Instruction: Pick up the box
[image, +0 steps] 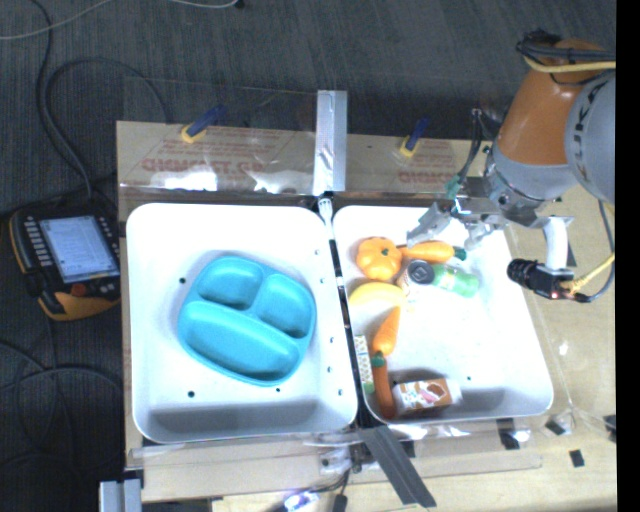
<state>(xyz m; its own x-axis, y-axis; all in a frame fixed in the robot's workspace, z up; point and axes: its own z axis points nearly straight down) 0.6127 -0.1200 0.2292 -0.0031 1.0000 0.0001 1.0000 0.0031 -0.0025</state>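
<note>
The box (425, 393) is a small brown, white and orange carton lying on its side at the near edge of the right bin (510, 340). My gripper (453, 230) hangs over the far part of that bin, well away from the box. Its fingers (429, 220) are spread open, with nothing between them. Just below the gripper lie a small orange piece (432, 250) and a green bottle (447, 279) with a black cap.
An orange pumpkin-like fruit (377, 256), a yellow lemon (374, 294) and a carrot (386, 330) lie along the right bin's left side, the carrot close to the box. A blue sectioned tray (248, 315) sits in the left bin (160, 380). A handheld pendant (65, 250) lies off the bench at left.
</note>
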